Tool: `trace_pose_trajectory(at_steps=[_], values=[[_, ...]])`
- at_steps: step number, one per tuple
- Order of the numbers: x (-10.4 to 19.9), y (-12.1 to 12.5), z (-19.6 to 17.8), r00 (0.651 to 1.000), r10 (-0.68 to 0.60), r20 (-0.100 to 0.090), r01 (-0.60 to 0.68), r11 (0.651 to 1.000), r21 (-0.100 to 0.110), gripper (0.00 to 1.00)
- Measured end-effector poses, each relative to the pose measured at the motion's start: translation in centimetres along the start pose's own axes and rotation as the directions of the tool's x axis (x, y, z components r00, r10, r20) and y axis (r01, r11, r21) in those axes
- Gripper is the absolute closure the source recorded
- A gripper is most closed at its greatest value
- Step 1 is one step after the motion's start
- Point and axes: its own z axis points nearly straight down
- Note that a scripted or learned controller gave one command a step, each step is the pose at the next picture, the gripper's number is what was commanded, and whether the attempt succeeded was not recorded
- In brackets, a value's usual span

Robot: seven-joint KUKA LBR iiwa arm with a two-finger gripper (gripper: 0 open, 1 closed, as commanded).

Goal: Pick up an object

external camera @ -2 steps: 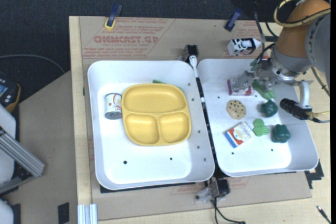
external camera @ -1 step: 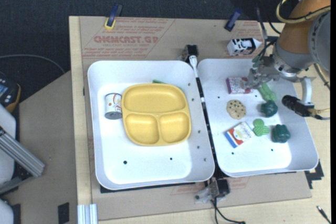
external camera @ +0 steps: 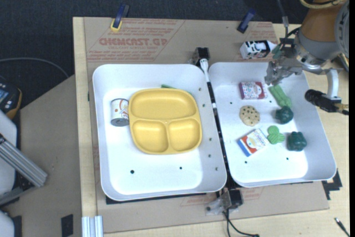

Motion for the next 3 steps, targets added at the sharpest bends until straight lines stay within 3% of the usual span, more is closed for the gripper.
trace_pose_trajectory(at_steps=[2, 3], values=[[-0.6, 0.2, -7.0, 1.0, 0.0, 0.0, 0.0, 1.0, 0.0, 1.0], [4.5, 0.4, -6.4, 1.0, -0.004, -0.005, 0.004, 1.0, 0.008, 1.0]])
